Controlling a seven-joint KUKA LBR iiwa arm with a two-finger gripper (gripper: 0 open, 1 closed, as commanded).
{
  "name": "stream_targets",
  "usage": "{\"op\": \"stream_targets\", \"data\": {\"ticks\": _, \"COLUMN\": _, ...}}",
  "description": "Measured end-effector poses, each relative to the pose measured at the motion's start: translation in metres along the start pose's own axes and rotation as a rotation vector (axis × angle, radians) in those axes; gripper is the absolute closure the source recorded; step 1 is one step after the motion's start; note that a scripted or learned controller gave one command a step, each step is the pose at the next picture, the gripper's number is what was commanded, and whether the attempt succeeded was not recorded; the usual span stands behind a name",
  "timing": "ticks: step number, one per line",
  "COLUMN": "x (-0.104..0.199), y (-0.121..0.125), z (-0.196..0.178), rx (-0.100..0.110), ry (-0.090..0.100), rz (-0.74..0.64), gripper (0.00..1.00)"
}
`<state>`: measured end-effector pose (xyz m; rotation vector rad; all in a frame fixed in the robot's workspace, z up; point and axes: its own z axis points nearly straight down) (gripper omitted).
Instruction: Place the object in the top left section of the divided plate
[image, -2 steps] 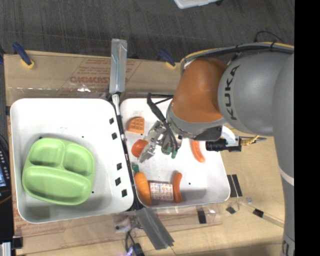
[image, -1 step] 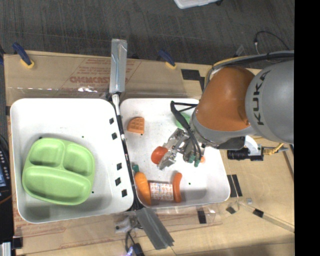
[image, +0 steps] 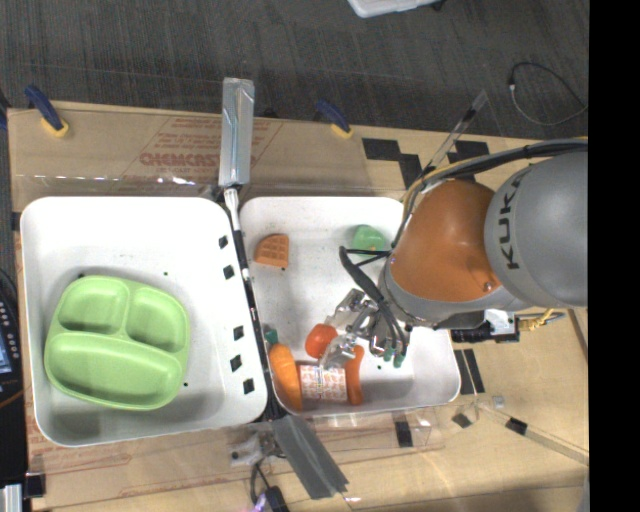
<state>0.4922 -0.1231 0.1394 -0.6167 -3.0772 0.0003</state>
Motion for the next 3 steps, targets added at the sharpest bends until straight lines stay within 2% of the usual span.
{"op": "stream_targets", "data": {"ticks": 1, "x": 0.003, "y": -0.034, "z": 0.025, "rx": 0.0, "ry": 0.0, "rz": -0.157, "gripper": 1.0}}
{"op": "stream_targets", "data": {"ticks": 2, "x": 0.001, "y": 0.048, "z": -0.065, "rx": -0.001, "ry": -0.006, "rz": -0.35, "gripper": 1.0}}
{"op": "stream_targets", "data": {"ticks": 3, "x": 0.022, "y": 0.013, "z": -0.051, "rx": 0.001, "ry": -0.002, "rz": -0.564, "gripper": 1.0}}
